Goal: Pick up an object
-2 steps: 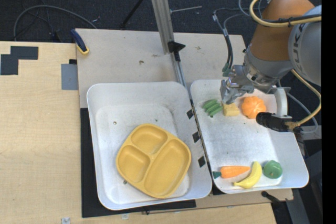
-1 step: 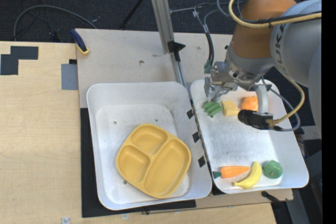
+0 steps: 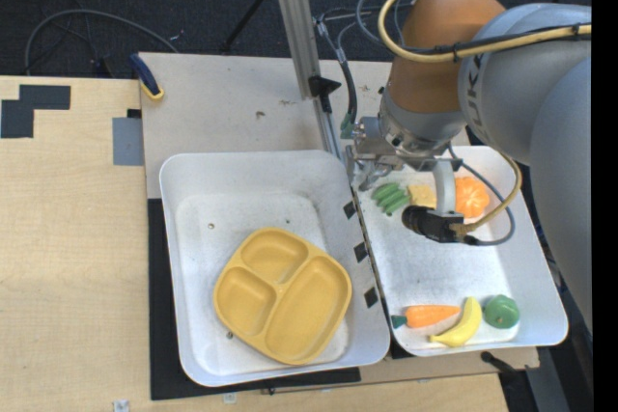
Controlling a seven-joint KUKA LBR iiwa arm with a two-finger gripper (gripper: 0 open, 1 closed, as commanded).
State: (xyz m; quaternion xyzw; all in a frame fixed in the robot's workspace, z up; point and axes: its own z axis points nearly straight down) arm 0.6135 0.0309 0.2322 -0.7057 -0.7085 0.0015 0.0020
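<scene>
A green toy [image 3: 391, 198] is seen in the right-side bin [image 3: 435, 275], near its far left corner. The gripper [image 3: 375, 171] is held low just beside it. Whether the gripper is open or closed cannot be told. A pale yellow piece [image 3: 422, 195] and an orange [image 3: 471, 198] are laid next to the green toy. A carrot [image 3: 430, 315], a banana [image 3: 461, 323] and a round green fruit [image 3: 500, 311] are lined up along the near edge. A yellow plate [image 3: 282, 294] is set in the left-side bin [image 3: 193, 207].

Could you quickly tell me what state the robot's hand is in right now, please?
Hand: cannot be told; it sits over the right bin, next to a green toy.
</scene>
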